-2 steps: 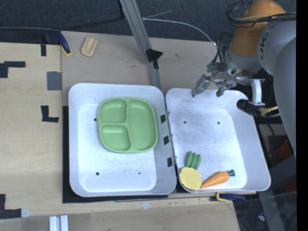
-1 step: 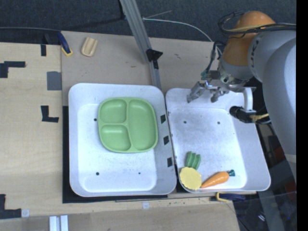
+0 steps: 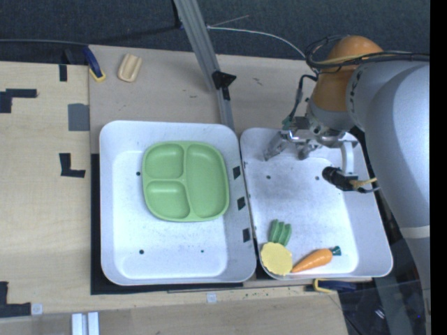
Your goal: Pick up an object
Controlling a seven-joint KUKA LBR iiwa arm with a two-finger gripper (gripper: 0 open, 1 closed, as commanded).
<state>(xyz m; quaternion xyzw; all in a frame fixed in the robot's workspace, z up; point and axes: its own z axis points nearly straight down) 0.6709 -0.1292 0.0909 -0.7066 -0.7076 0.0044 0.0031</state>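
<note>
Honestly, I read my gripper as spread apart and empty over the right bin's far end, though it's blurry. I'd swing toward the near edge, centring above the carrot before descending.
</note>
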